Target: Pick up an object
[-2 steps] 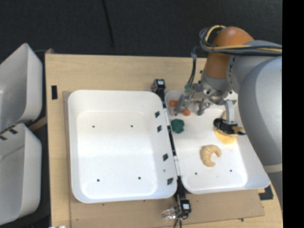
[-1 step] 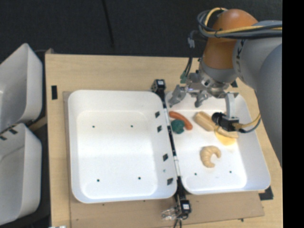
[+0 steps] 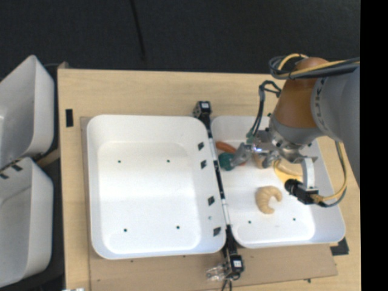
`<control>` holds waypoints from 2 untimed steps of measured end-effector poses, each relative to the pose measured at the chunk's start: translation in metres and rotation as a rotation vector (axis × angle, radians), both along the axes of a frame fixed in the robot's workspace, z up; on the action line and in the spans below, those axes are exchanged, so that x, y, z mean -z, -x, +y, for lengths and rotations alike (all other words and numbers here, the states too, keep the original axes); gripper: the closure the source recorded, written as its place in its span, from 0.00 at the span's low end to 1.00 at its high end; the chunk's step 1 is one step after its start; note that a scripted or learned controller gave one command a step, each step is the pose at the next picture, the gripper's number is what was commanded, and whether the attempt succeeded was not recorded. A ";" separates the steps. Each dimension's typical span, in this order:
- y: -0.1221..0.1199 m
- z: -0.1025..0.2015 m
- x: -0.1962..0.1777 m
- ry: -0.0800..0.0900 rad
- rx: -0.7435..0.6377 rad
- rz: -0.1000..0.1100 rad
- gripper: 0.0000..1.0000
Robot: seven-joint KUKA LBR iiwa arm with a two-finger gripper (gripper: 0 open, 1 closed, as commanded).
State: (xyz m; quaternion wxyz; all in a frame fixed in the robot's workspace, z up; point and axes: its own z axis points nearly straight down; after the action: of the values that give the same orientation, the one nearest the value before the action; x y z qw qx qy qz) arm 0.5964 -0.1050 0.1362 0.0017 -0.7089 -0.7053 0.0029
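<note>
My gripper (image 3: 256, 154) hangs low over the upper left part of the right bin (image 3: 324, 223), below the orange band of the arm. Just to its left lies a small teal object (image 3: 227, 160), close to or touching the gripper; I cannot tell which. An orange, carrot-like piece (image 3: 225, 145) lies a little above the teal one, near the bin's left wall. A tan croissant-shaped object (image 3: 268, 198) rests in the middle of the bin, below the gripper and apart from it. A yellow object (image 3: 284, 172) peeks out from under the wrist, mostly hidden.
The left bin (image 3: 100, 235) sits beside the right one, with a divider rim and black clips (image 3: 213, 180) between them. A black cable fitting (image 3: 301, 191) with a yellow lead hangs over the right bin's right side. White containers (image 3: 21, 111) stand off the bench's left edge.
</note>
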 end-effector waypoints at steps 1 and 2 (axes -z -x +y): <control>0.009 -0.034 0.036 -0.001 -0.004 -0.006 0.00; 0.063 -0.036 -0.062 -0.001 -0.003 -0.007 0.00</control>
State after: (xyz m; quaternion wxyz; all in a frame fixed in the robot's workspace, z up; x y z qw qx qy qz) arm 0.5333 -0.1411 0.1984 -0.0004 -0.7080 -0.7062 -0.0001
